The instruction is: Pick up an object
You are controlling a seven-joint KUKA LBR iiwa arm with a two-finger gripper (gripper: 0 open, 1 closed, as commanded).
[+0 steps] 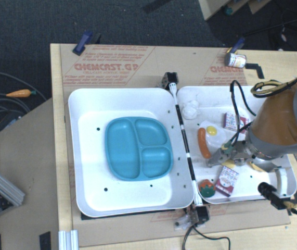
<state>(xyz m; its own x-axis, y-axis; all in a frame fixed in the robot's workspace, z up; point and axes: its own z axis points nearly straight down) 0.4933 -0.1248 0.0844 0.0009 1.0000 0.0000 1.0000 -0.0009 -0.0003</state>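
Observation:
My gripper (222,156) hangs low in the right bin (252,95), reaching in from the right. It is just right of an orange sausage (204,142) and just above a red and white packet (227,179). A small yellow bit shows under its tip. A fried-egg toy (209,131) lies beside the sausage's top end. A pink and white packet (230,121) sits behind the gripper. A green and red item (206,188) rests at the bin's front left corner. A white lump (191,109) lies at the back left.
The left bin (86,155) holds a blue divided plate (138,148). A black divider (182,134) runs between the two bins. Cables (239,105) loop over the right bin's back. A small bottle (236,61) lies on the bench behind.

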